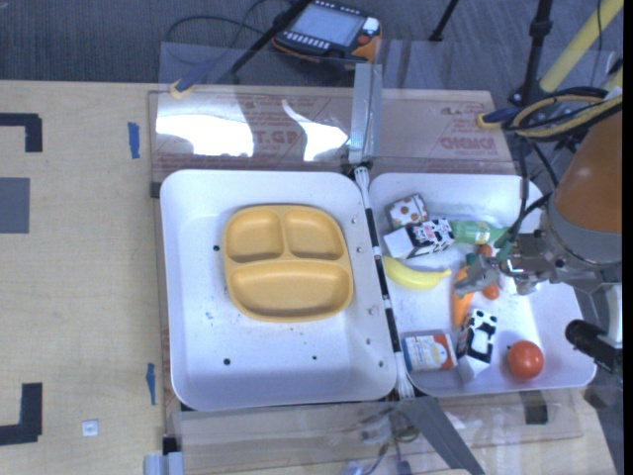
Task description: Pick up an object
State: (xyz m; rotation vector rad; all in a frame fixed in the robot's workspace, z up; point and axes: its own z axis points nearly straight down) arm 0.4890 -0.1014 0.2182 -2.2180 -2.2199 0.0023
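The right bin [554,191] holds several small objects. A yellow banana [415,275] lies near its left wall, with a black-and-white cow-patterned box [425,236] and a small carton [406,210] behind it. A green bottle [473,232] lies further right. An orange carrot [462,308] sits mid-bin, a black-and-white toy [480,334] below it, an orange juice box [429,351] at the front and a red tomato [525,359] front right. My gripper [497,268] hangs low over the bin's middle, just right of the carrot and close to small orange pieces [485,283].
The left bin [188,315] holds a yellow divided plate [288,261]. A raised divider [379,265] separates the two bins. The arm's grey body and orange band [593,191] cover the right bin's far right side. Cables and a pendant [326,30] lie behind the bench.
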